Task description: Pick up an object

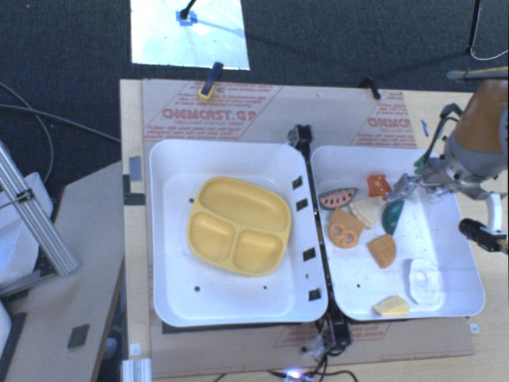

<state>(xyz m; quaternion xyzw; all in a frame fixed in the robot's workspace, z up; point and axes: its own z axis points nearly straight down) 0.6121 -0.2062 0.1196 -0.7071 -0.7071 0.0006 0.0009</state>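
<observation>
Dark carpet surrounds the bench (262, 106), where the left bin (171, 213) holds a yellow divided tray (238, 225) and the right bin (457, 237) holds scattered toy food (374, 241), the gripper (407, 186) above a teal piece (392, 216), its opening indiscernible.
</observation>
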